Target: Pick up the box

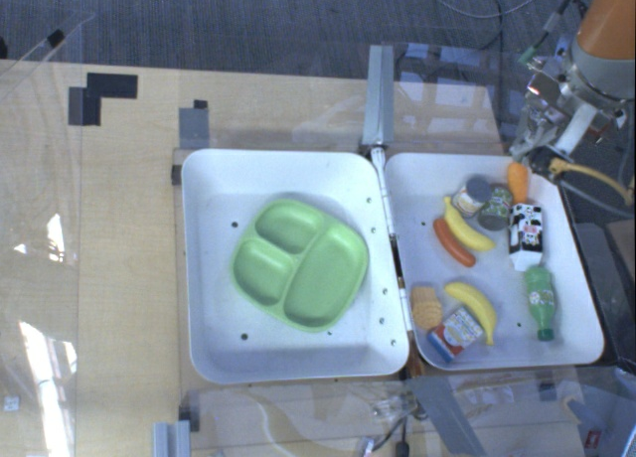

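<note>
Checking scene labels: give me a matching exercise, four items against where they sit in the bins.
Items:
1. green divided plate
2. green bottle
3. milk carton
4. small box

Places:
A. right bin, by its near edge, beside a banana
B. right bin, far right, nearer the front
C. middle of the left bin
D. right bin, right side, just behind the bottle

Pairs: 1-C, 2-B, 3-D, 4-A
</note>
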Motion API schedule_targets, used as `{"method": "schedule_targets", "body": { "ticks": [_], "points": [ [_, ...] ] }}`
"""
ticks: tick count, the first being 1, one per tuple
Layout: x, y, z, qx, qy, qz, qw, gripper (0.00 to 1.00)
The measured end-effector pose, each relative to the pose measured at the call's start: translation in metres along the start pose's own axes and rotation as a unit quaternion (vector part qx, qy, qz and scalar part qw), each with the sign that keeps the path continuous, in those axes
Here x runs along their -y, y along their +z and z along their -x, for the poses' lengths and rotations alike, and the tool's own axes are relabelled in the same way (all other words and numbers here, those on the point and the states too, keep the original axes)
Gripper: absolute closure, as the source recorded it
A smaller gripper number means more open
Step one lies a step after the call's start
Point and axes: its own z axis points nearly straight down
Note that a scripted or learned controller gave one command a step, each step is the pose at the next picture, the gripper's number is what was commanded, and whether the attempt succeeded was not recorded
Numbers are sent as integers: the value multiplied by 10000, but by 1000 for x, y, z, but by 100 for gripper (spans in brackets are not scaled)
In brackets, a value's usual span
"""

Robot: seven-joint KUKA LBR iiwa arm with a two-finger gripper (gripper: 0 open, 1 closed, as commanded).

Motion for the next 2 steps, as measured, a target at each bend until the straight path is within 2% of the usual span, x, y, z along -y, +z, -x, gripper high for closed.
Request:
{"method": "schedule_targets", "body": {
  "ticks": [1,2],
  "points": [
    [-40,156,8,-30,263,65,9996,100],
    [-40,156,7,-41,261,71,9996,0]
  ]
}}
